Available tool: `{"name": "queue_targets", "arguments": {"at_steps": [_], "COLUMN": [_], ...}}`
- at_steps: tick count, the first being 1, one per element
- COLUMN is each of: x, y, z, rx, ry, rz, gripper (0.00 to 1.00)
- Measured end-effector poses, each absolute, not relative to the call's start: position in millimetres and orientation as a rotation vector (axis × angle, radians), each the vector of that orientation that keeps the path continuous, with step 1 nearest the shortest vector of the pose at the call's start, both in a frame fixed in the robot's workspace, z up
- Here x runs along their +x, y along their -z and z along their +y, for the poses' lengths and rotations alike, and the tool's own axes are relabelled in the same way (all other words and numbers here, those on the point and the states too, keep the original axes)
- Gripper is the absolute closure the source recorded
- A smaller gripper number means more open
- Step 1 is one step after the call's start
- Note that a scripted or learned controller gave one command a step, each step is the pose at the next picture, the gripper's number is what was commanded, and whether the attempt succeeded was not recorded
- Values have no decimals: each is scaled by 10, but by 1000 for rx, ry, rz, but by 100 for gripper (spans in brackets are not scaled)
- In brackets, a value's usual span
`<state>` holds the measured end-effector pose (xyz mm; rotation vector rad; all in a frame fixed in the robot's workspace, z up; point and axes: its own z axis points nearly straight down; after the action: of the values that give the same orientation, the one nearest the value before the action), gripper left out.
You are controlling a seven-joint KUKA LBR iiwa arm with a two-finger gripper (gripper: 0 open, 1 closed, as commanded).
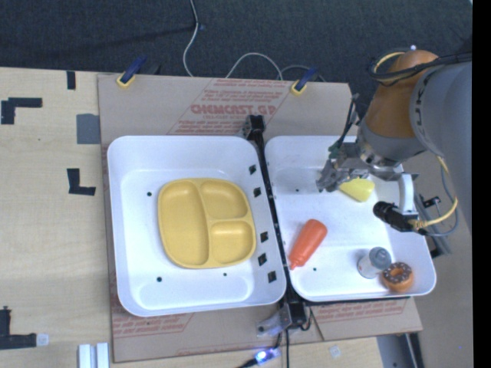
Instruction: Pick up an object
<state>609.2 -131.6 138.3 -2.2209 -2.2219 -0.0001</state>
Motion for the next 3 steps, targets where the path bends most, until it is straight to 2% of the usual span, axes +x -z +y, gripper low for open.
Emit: {"name": "queue_targets", "arguments": {"at_steps": [1, 2, 3], "x": [6130, 6134, 6205], "y": [-2015, -2246, -2310], "z": [-1308, -1303, -848], "rx": [-2222, -2220, -2216], "ry": [4, 0, 0], "rz": [-2227, -2223, -2226], "gripper": [100, 100, 100]}}
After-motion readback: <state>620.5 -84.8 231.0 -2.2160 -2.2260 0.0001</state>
